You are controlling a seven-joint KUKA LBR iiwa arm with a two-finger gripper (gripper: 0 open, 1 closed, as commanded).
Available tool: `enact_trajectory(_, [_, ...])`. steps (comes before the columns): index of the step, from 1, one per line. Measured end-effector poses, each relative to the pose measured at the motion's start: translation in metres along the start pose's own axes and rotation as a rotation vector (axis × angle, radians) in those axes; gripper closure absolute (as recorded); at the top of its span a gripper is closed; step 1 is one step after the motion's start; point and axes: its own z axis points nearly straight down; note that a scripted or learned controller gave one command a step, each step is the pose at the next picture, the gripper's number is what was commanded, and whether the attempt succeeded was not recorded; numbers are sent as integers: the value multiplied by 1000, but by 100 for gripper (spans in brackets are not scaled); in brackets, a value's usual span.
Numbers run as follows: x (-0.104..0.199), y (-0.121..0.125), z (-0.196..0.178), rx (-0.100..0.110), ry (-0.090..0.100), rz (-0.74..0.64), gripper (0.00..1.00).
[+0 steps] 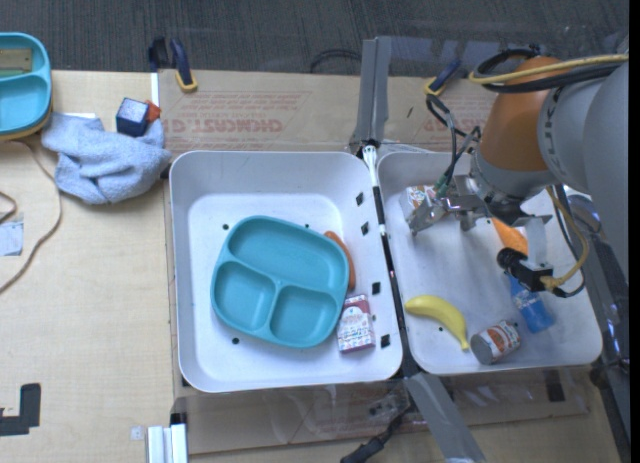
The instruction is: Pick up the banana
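Currently pick not started: banana (441,315) lies untouched in right bin (560,351), near front edge beside can (495,341). Gripper (428,213) hovers at bin's rear-left, roughly 12 o'clock from banana, well apart. Finger spread: cannot tell. Left: descend, grasp, lift.

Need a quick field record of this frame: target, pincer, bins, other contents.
target: banana, lying in right bin, near its front edge
pincer: over the right bin's back left area, apart from the banana
right bin: also holds a can just right of the banana, a blue item and an orange item
left bin: holds a teal divided plate, a small carton at its right edge, an orange item tucked behind it
bench: grey cloth left of the bins
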Motion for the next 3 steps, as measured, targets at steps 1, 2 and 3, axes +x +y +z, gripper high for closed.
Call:
enact_trajectory(1, [29, -56, -99, 1, 1, -106, 0])
enact_trajectory(2, [-6, -119, -39, 3, 2, -261, 0])
enact_trajectory(3, [1, -137, 1, 2, 2, -286, 0])
